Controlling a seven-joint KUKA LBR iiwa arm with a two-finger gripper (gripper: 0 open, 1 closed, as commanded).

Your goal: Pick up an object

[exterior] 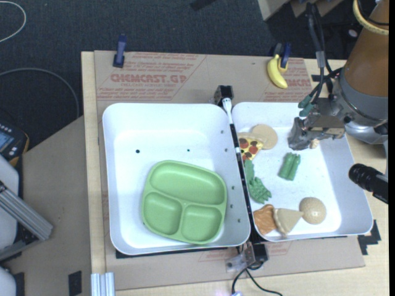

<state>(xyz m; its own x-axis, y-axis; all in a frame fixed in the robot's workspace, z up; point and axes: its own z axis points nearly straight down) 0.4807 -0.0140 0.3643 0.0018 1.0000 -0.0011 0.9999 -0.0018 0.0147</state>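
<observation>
Left bin (pixel 123 128): a shallow white bin on the left part of the bench.
Green tray (pixel 184 200): a green plate with three sections. It lies in the left bin, near the front right corner.
Right bin (pixel 345 208): a shallow white bin just beside the left one. Their long edges touch.
Pizza slice (pixel 249 145): a toy slice with red dots, at the left edge of the right bin, toward the back.
Tan disc (pixel 265 134): a round flat piece touching the pizza slice, on its right.
Green leafy toy (pixel 257 188): along the left edge of the right bin, near the middle.
Orange piece (pixel 264 219): at the front left corner of the right bin.
Tan wedge (pixel 287 219): touching the orange piece, along the front edge.
Green block (pixel 289 166): a small green bar in the middle of the right bin, lying apart from the other toys.
Gripper (pixel 302 142): low over the back part of the right bin, just above the green block. I cannot tell if it is open or closed, or if it has anything.
Tan ball (pixel 313 209): near the front edge of the right bin, just right of the tan wedge.
Banana (pixel 277 73): a yellow toy on the bench, behind the right bin.
</observation>
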